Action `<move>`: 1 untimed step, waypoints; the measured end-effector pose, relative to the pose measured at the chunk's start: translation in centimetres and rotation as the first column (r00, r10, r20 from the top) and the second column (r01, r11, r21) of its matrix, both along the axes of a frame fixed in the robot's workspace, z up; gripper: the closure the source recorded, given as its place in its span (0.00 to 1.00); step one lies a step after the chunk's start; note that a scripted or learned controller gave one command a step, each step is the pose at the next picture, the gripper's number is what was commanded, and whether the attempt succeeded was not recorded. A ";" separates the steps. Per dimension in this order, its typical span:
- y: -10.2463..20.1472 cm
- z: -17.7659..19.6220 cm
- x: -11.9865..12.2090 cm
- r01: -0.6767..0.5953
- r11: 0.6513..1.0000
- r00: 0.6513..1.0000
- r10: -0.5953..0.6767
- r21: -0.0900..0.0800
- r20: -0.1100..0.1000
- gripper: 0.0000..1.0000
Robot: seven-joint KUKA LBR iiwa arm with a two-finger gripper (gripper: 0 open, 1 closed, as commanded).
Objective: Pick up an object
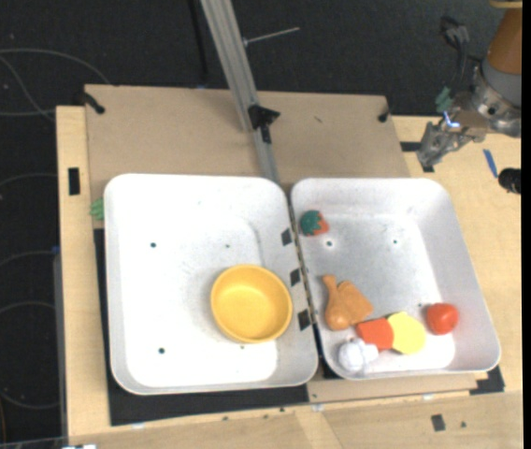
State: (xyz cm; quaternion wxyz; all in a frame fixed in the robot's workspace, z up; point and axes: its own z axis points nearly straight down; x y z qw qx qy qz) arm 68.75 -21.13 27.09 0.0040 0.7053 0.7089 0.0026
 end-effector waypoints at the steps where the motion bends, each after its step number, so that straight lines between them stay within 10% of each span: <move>1: 0.0 2.4 0.1 -0.002 1.000 1.000 0.002 0.002 -0.004 1.00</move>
